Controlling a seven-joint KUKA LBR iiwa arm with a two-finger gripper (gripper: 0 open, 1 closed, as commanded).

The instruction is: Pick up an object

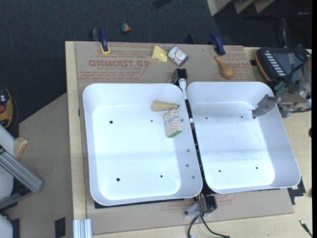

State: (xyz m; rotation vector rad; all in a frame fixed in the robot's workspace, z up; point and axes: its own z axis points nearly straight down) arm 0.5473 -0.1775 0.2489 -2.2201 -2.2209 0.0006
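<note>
Reaching for an object is the step we judge to be in hand, and our gripper (261, 107) sits at the right bin's (277, 148) upper right rim, with nothing between its fingers. Whether the jaws are spread or pressed together we cannot tell; the tip shows as one grey wedge.

The things worth picking lie in the left bin (114, 152), well apart from the gripper, near that bin's upper right corner. A tan roll (164, 105) lies with its long axis nearly level across the view, one end toward the divider between the bins. Just below it, touching or almost touching, lies a patterned packet (172, 122), flat on the floor, its long axis running roughly up and down the view with a slight tilt.

To do this well, we would cross the divider high, then come down on one item only. The roll looks the better target: we would set the jaws across its short width, square to its long axis, centred on its middle. We would keep clear of the packet and of the bin wall, since both sit close.
</note>
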